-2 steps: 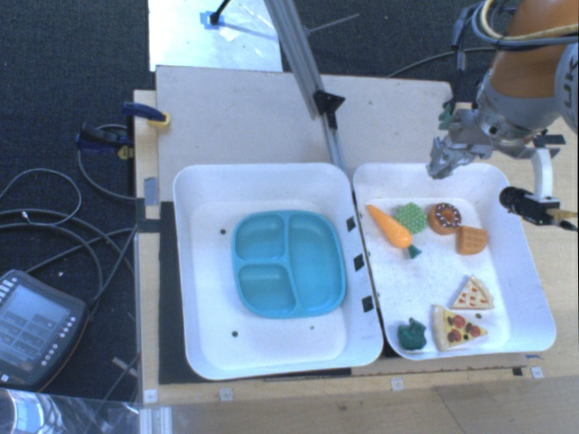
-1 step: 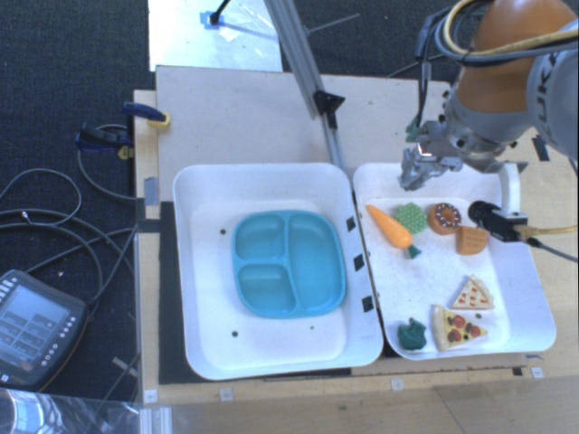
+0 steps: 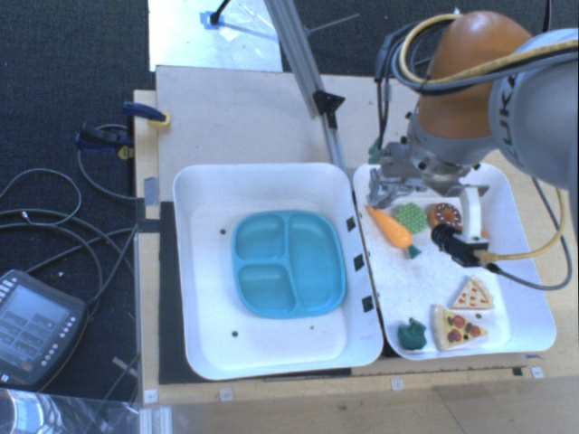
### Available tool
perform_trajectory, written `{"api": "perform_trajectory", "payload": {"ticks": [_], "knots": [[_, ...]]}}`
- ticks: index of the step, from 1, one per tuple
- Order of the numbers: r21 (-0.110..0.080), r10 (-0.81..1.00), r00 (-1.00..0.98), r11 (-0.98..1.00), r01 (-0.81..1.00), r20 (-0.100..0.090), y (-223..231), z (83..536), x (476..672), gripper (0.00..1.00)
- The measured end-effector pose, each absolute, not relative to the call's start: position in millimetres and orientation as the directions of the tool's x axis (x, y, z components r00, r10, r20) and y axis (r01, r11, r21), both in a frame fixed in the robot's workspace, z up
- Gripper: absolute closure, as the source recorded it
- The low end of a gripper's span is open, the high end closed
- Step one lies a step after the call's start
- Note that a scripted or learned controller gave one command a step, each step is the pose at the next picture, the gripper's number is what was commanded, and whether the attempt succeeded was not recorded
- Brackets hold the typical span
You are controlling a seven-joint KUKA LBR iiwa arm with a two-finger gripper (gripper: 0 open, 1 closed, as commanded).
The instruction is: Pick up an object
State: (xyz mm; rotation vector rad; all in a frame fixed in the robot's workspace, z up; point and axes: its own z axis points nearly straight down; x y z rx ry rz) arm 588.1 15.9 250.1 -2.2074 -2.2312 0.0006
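Observation:
My gripper (image 3: 387, 193) hangs over the far left part of the right bin (image 3: 529, 283), just above the thick end of an orange carrot (image 3: 391, 227). The carrot lies at a slant with its green tip toward the bin's middle. Beside it sit a green textured round piece (image 3: 410, 216) and a brown donut (image 3: 443, 213), partly hidden by the wrist. Two pizza slices (image 3: 472, 295) (image 3: 460, 326) lie near the front right, and a dark green vegetable (image 3: 412, 334) sits at the front edge. Nothing shows between the gripper and the carrot.
The left bin (image 3: 204, 242) holds a blue divided plate (image 3: 289, 263). A grey pole (image 3: 298, 43) slants down to the bins' far edge. Cables and a handheld pendant (image 3: 36, 324) lie on the floor at left.

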Motion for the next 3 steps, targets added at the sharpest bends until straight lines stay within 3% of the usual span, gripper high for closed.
{"api": "perform_trajectory", "payload": {"ticks": [2, 3], "knots": [[-0.003, 1.000, -0.010, 0.010, 1.000, 0.002, 97.1, 232.3, 525.8, 1.00], [0.001, 1.000, -0.001, 0.001, 1.000, 0.001, 94.1, 233.3, 527.4, 0.00]]}}
